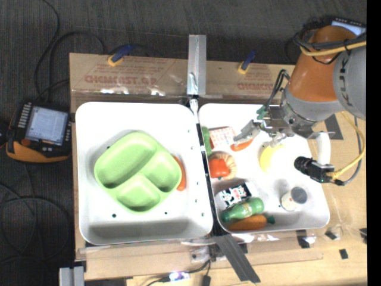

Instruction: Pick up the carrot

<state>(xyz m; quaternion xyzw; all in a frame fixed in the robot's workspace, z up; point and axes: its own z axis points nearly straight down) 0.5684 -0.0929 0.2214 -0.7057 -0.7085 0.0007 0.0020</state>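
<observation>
- The arm [324,70] reaches in from the right, its orange band sitting above the right bin [309,216].
- The hand [262,133] hovers over the upper middle of that bin, fingers spread apart with nothing between them.
- Just under the left fingertip [245,137] there's a small orange-red piece [241,146]; whether they touch, I cannot tell.
- A yellow lemon-like piece [269,157] lies just below the hand.
- The carrot [247,222] lies at the bin's lower edge, orange and on its side, well apart from the hand.
- A green bottle [243,208] rests right against the carrot's upper side.
- A black-and-white box [234,193] sits just above the bottle.
- A round orange fruit [219,167] sits near the divider, with a pink-and-white packet [221,137] above it.
- A small grey-and-white cylinder [293,198] stands at the lower right.
- The left bin [95,225] holds a green divided plate [138,170] with 3 compartments.
</observation>
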